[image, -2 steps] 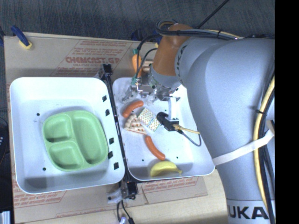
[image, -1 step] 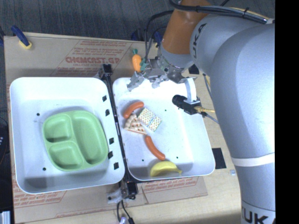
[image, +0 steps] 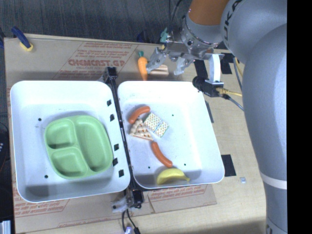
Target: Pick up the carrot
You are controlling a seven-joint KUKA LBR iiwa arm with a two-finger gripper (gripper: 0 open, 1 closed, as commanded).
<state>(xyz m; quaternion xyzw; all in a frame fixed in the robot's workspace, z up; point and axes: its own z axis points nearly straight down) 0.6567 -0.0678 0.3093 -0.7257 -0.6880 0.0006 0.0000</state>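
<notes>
The carrot [image: 142,67] is lying on the brown cardboard sheet [image: 92,57] covering the counter, just beyond the far rim of the right bin [image: 207,130], with its green top pointing away from the bins. It is sitting outside both bins. The pincer [image: 166,65] is hanging just beside the carrot on its right, over the same strip of cardboard, with its two fingers [image: 155,60] spreading apart; nothing is sitting between them, and the carrot is lying apart from them. A small tan block [image: 159,71] is resting under the pincer, close to the carrot. The grey arm [image: 253,43] with its orange band [image: 207,4] is reaching in from the right.

Inside the right bin, two sausages [image: 138,113] are lying, one near the middle and another [image: 161,154] nearer the front. A checkered packet [image: 156,124] is sitting between them, touching a wafer-like piece [image: 139,129]. A banana [image: 171,176] is resting against the front wall. In the left bin [image: 19,130], a green divided plate [image: 78,145] is lying flat.
</notes>
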